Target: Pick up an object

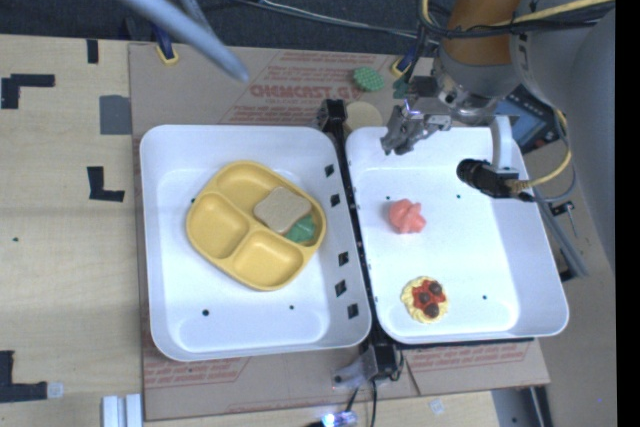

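Gripper: the gripper (400, 137) hung over the far left corner of the right bin (520, 245), its dark fingers pointing down and left; whether they were open or shut could not be told, and nothing showed between them.
Arm: the grey arm (560, 5) with its orange band came in from the upper right.
Pink object: a small pink lump (405, 215) lay on the floor of the right bin, nearer the camera than the gripper and just to its right, apart from it.
Small pizza: a round toy pizza (424, 298) with red and dark toppings lay nearer the front of the same bin, well apart from the gripper.
Left bin: the left bin (180, 315) held a yellow divided plate (225, 235), tilted in view.
On the plate: a tan slice of bread (281, 208) lay in one compartment, touching a green piece (305, 231) at its right edge.
Surface: a green object (367, 76) lay on the cardboard-covered surface (200, 95) behind the bins, beside the gripper's mount.
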